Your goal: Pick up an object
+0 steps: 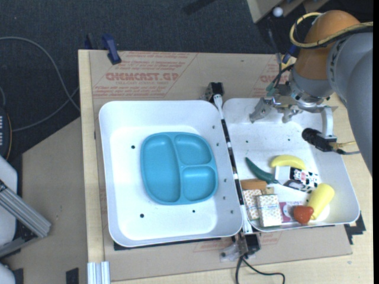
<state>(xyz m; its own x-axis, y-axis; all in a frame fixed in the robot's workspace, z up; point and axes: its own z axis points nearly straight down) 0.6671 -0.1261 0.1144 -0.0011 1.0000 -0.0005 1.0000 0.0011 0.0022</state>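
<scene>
One brown board (148, 70) with red lettering lies under everything you see, reaching from upper left to lower right of the frame. On it sit two shallow white bins side by side: the left bin (118, 176) takes the middle of the frame, and the right bin (260, 141) takes the right-hand side.

Your grey arm (349, 58) comes in at the upper right, with its orange band (325, 34) near the top edge.

Next in size is a blue plate (177, 167) with three compartments, lying flat in the middle of the left bin.

Your gripper (274, 112) hangs over the bare upper part of the right bin. Its fingers (259, 112) are spread apart, with nothing between them.

The rest of what you could pick lies crowded in the lower part of the right bin, well apart from the gripper. Small printed boxes (265, 207) sit at the lower left of that bin, against its near wall. A plump yellow fruit (320, 199) lies tilted at the lower right. A banana (288, 161) curves above the cluster, and a green curved piece (259, 170) lies just beside it on the left. A black-and-white piece (299, 178) sits just below the banana; you cannot tell what it is. Smallest is a red piece (302, 214), touching the lower end of the yellow fruit.
</scene>
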